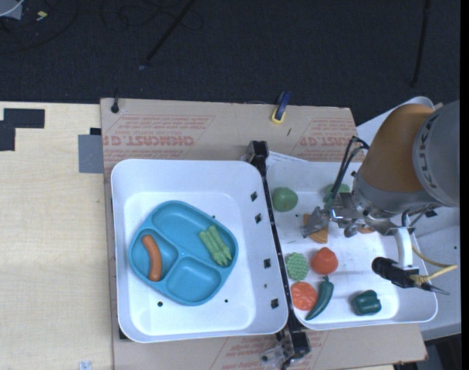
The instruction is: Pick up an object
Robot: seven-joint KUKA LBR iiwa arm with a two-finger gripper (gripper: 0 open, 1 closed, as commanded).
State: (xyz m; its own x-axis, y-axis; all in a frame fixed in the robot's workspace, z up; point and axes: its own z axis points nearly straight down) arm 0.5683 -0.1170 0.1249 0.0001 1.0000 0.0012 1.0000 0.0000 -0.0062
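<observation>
Bench front edge: a cardboard sheet is laid under both bins; the left bin and the right bin are set side by side, touching along a black centre divider.
Right bin, near row: a red tomato-like piece, a dark green chilli lying tilted against it, and a dark green pepper set apart toward the arm side are noted.
Right bin, middle row: a knobbly green piece and a red ball are seen just beside each other.
Left bin: a blue divided plate is held in it; an orange sausage lies in the plate's left compartment and green beans in the right one.
Claw: the gripper is positioned low over the right bin's middle, beside a small orange piece. Whether the claw is apart or together cannot be told; no item is seen held.
Right bin, far row: a green ball rests near the divider.
Arm: the grey arm with its orange band is extended in from the right, with cables hanging close to the bin.
Task item: none is lifted yet; the orange piece is judged the nearest candidate.
Risk: the orange piece may be pushed aside rather than gripped, being small and partly covered.
Risk: the red ball could be knocked and rolled if the claw descends off-centre.
Risk: cables may snag on the bin rim.
</observation>
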